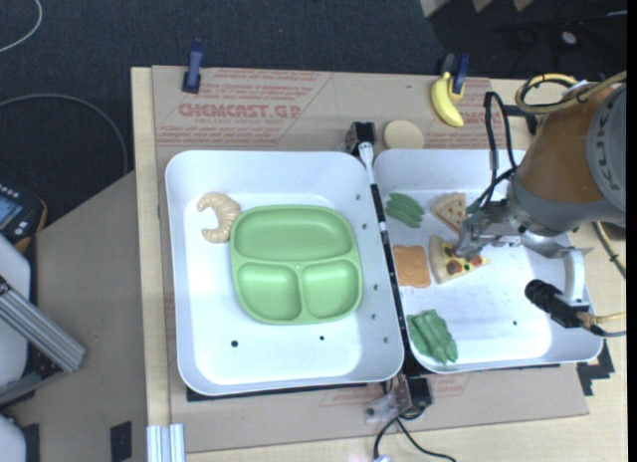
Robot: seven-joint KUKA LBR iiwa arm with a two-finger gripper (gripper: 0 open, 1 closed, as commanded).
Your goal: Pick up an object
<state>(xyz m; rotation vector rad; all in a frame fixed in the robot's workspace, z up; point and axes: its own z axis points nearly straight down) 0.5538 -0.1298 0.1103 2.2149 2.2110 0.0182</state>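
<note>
Pizza slice [455, 262], a toy one with red dots, lies in the right bin [518, 336] near its middle, directly under the gripper [470, 243], which comes in from three o'clock. The slice's long axis runs roughly from eight o'clock to two o'clock, and the fingertips sit at its upper edge, seemingly touching it; whether they are spread or closed I cannot tell, and nothing is visibly lifted between them. My guess is that this slice is the intended pick.

Around it in the same bin: one orange bread piece [411, 265] just beside it at nine o'clock, one second pizza wedge [451, 211] at twelve o'clock, and two green vegetable pieces, one [405, 208] at eleven o'clock, one [434, 336] at seven o'clock.

The left bin [199, 341] holds one green divided plate [296, 262] and one croissant [218, 215] touching the plate's ten o'clock corner. One banana [447, 102] lies on the bench beyond the bins.
</note>
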